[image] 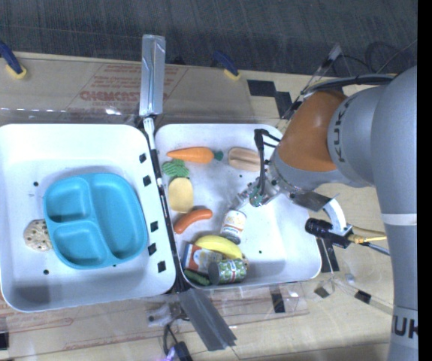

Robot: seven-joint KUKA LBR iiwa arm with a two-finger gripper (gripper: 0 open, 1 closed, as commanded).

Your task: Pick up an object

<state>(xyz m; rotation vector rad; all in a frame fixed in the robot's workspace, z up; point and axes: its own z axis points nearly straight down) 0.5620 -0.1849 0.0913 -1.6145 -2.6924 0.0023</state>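
Note:
The right bin [294, 258] holds several toy foods. An orange carrot [191, 155] and a tan bun [243, 157] lie at the back. A yellow lemon-like piece [180, 194] and a red sausage [191, 219] sit at the left. A small bottle [234, 222] stands mid-bin, and a banana [219, 245] rests on a can [231, 271] at the front. My gripper [252, 197] hangs low over the bin's middle, just up and right of the bottle, below the orange wrist band [309, 130].
The left bin [9, 149] holds a blue divided plate [94, 219] and a cookie [37, 235] at its left side. A metal divider clamp [152, 74] stands between the bins at the back. Cables [351, 238] run beside the right bin.

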